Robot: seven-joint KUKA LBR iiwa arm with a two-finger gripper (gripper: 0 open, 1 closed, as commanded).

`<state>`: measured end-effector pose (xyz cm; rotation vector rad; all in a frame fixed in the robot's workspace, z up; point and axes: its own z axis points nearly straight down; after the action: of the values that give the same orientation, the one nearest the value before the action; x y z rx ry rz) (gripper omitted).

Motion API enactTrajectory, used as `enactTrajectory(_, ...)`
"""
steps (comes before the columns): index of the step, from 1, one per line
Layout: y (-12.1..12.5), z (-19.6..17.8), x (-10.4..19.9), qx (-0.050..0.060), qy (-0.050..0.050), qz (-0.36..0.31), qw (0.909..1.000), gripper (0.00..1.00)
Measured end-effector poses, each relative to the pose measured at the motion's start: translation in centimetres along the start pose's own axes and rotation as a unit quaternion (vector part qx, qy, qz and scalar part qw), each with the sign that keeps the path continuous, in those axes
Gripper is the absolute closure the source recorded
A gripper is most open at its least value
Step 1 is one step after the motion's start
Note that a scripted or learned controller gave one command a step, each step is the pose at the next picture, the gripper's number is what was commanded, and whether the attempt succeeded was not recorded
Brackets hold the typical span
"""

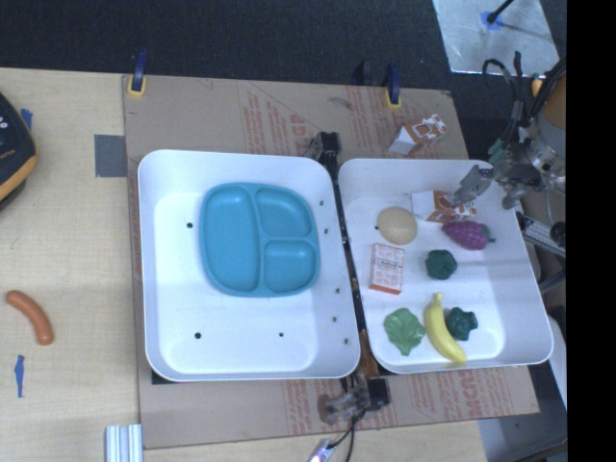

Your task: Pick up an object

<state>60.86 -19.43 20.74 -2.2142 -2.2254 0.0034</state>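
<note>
I see 2 white bins side by side on the bench. The left bin (173, 354) has a blue plate (258, 239) w/ 3 parts in it. The right bin (510, 296) has the toys. There is a round tan bun (397, 225) near the top, and just under it a small red and white box (387, 269). A purple grape bunch (466, 234) lies to the right of the bun. Below the grapes is a dark green lump (441, 264). At the bottom I see a green leafy toy (404, 329), a yellow banana (442, 330) right beside it, and another dark green piece (461, 323) touching the banana on its right side. A flat card w/ orange on it (438, 203) sits near the top of that bin.

The gripper (474, 185) hangs over the top right part of the right bin, just above the card and the grapes. I can't tell if it is wide or closed, and I see nothing held in it.

Outside the bins, a small carton (418, 136) lies on the cardboard, and a toy sausage (31, 316) lies far left on the bench.
</note>
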Motion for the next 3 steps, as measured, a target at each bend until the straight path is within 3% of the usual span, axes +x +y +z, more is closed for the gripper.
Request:
enactTrajectory(1,4.9,9.7,-0.3,-0.009,-0.003,-0.001,1.0,0.0)
enactTrajectory(2,5.1,8.3,0.1,-0.009,0.002,-0.004,0.9999,1.0)
enactTrajectory(3,5.1,8.3,0.1,-0.009,0.002,-0.004,1.0,0.0)
